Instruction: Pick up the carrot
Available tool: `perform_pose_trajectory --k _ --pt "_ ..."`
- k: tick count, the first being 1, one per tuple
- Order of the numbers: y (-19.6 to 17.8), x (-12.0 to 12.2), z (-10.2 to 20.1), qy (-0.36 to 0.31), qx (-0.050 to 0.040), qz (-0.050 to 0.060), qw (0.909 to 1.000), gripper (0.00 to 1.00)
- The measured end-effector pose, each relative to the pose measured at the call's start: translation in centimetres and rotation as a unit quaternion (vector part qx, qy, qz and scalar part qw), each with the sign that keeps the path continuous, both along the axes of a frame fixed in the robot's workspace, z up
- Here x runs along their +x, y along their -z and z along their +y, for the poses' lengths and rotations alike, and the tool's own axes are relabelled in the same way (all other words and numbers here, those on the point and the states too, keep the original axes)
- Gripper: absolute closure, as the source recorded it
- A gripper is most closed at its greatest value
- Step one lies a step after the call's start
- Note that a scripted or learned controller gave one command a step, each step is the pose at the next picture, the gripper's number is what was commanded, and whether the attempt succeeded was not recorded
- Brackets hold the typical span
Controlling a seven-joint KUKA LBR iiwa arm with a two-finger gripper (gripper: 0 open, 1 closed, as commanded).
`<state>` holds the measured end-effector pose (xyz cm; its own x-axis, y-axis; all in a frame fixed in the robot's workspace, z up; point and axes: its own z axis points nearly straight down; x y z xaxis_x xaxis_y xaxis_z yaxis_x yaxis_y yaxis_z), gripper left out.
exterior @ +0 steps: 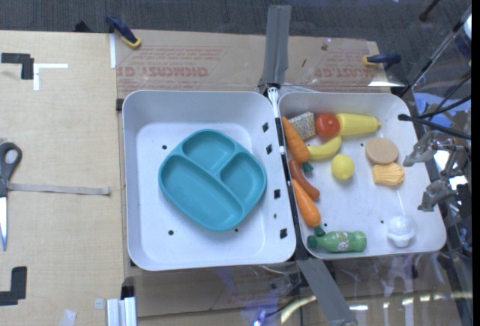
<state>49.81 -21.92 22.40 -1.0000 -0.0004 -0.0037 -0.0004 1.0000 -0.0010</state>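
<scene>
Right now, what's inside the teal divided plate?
Nothing visible: the teal divided plate shows three bare compartments. It sits alone in the left bin. Whatever lies beneath it is covered. The carrots lie in the right bin.

Single fixed camera overhead; slanted downward; both bins (135, 189) framed

The bench (60, 242) carries two white bins: the left bin (142, 189) and the right bin (420, 227) touch. Scissors (6, 182) lie far left.
</scene>
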Motion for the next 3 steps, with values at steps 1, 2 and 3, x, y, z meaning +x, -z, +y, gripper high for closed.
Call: perform_pose_trajectory --k 1,2,3 --pt "7.8 1.5 0.6 -0.005 -0.0001 0.0 1.0 0.0" --pt "12.9 1.3 2.8 0.042 0.0004 0.0 0.9991 0.0" --pt "13.1 6.1 2.5 0.161 0.0002 -0.001 0.987 0.0"
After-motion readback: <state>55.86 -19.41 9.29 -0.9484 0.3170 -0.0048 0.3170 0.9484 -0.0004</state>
